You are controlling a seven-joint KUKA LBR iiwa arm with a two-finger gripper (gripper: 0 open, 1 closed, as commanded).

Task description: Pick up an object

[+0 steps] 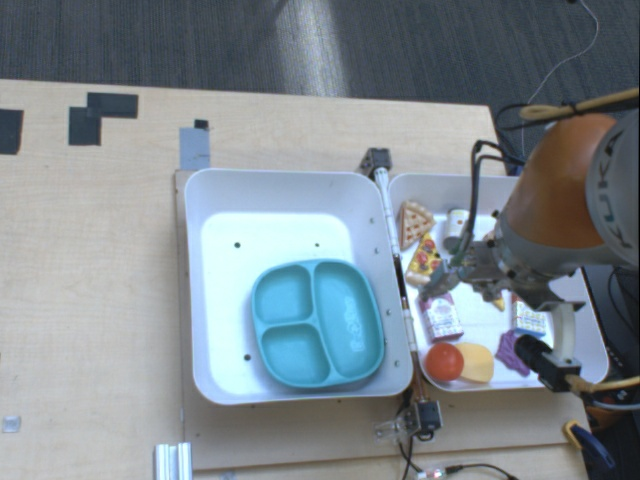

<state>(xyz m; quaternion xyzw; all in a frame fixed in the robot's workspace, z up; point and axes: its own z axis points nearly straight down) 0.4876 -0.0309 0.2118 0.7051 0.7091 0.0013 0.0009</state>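
Reaching in from the right over the right-hand shallow white plastic bin (598, 353): grey robot arm with a broad orange band (556, 196). Dark two-finger gripper (450, 280) low over the middle of that bin, pointing toward the divide between the bins. Impossible to tell whether the gripper is open or closed; too dark and too small against the clutter. Nothing visibly held.

Scattered in the right bin:
- triangular toy pizza slice (414, 223) near the far left corner
- red-and-yellow toy food piece (425, 258) just beside it, toward the gripper
- small white packet with a dark red label (441, 319) right under the gripper tip, contact unclear
- round red ball-like toy (444, 361) at the near edge, touching a yellow wedge-shaped toy (479, 364)
- crumpled purple item (512, 349) beside the wedge, partly hidden by the arm's black fitting
- white printed packet (530, 318) under the wrist

In the left-hand shallow white plastic bin (215, 268): teal three-compartment plastic plate (318, 323), lying flat toward the near right corner.

Both bins side by side on the pale wooden tabletop (90, 288), rims touching. Black tape patches (102, 116) on the tabletop, well apart from the bins, at far left.
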